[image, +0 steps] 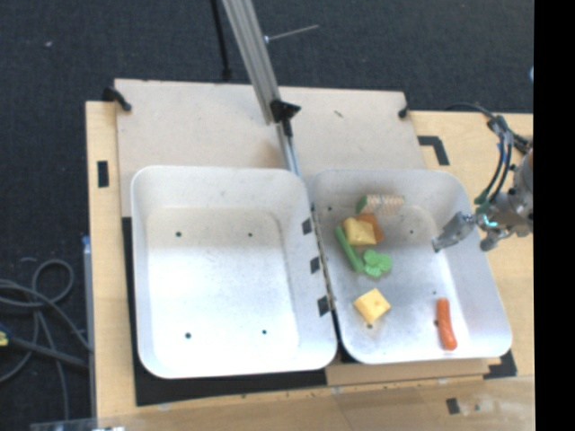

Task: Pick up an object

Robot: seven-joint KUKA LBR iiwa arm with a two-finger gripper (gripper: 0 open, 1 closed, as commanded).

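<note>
The hand (463, 230), its state not discernible, is hovering over the right bin (476, 281) edge; the nearest isolated target, the orange piece (445, 323), is lying clear for a vertical approach

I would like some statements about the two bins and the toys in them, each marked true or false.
1. The yellow block lies in the right bin. True.
2. The orange sausage lies in the left bin. False: it lies in the right bin, near its front right corner.
3. The claw holds the yellow block. False: the claw is at the right bin's right side, apart from the block.
4. A green toy lies behind the yellow block, further from the front edge. True.
5. The beige ridged toy is near the back of the right bin. True.
</note>
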